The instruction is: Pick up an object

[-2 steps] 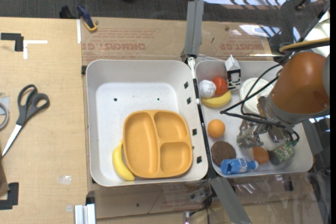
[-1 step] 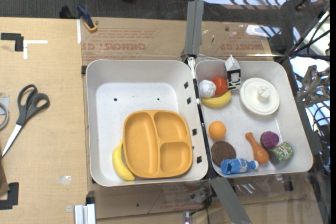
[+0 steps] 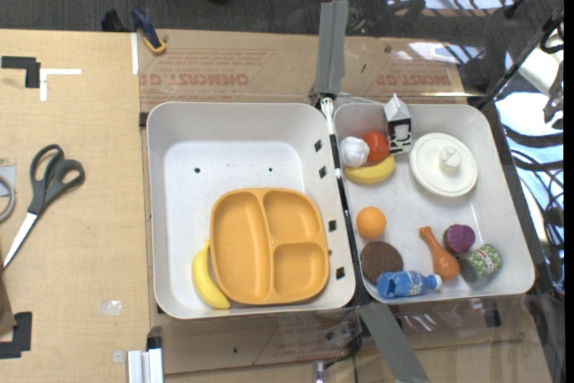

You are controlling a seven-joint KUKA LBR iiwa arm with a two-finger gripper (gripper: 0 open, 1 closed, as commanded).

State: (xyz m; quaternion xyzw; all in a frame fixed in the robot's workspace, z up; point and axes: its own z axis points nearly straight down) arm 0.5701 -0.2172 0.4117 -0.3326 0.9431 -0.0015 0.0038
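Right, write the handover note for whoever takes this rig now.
Left white bin: orange three-compartment plastic tray, with a yellow banana tucked under its left edge.
Right white bin: round white lid, second banana beside red and white balls, orange ball, brown disc, blue bottle, purple toy.
Done: nothing lifted, everything rests in the bins.
Left: pick up one object; the lone orange ball looks easiest.

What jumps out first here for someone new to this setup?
The big yellow-orange divided plastic tray fills the front of the left white bin, with a yellow banana tucked at its left edge. The right white bin is crowded with small items, notably a round white lid and an orange ball.
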